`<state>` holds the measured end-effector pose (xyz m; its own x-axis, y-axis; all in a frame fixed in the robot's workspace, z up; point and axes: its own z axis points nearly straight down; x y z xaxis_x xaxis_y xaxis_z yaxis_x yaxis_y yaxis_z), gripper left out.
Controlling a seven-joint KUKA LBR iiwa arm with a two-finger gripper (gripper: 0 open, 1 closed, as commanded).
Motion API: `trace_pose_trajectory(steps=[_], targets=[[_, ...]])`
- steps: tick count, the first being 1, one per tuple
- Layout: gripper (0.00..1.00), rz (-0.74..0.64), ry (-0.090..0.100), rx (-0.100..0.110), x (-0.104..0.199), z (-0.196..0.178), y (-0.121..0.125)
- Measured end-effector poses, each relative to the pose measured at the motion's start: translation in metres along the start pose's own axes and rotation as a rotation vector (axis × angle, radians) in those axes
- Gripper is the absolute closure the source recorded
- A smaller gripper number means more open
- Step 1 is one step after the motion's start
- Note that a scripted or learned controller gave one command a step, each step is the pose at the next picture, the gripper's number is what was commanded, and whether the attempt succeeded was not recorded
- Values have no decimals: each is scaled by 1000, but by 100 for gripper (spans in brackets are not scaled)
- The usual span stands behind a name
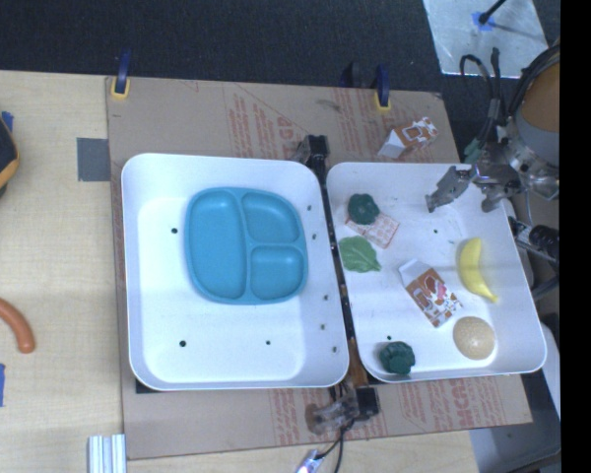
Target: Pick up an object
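Note:
My gripper [470, 194] hangs over the upper right part of the right bin [532, 363], its two fingers spread open with nothing between them. In that bin lie a yellow banana [476, 269] just below the gripper, a red-and-white packet [432, 295], a tan round bun [474, 337], a dark green broccoli [397, 357], a light green leaf [359, 255], a small pink packet [379, 230] and another dark green piece [362, 207]. The grey arm with its orange band comes in from the right edge.
The left bin [153, 353] holds a blue divided plate [245, 244]. A small carton [410, 137] lies on the cardboard behind the right bin. A sausage [12, 323] rests on the wooden bench at far left.

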<state>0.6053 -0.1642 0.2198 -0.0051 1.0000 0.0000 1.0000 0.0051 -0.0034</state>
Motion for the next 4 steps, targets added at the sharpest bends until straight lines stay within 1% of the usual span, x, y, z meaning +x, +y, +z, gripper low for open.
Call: trace_pose_trajectory(steps=[1, 2, 3, 4], targets=[[0, -1, 0, 0, -22, 128, -49], [0, 1, 0, 0, 3, 84, -102], [0, -1, -2, -4, 16, 127, -128], [100, -4, -6, -4, 14, 117, -128]])
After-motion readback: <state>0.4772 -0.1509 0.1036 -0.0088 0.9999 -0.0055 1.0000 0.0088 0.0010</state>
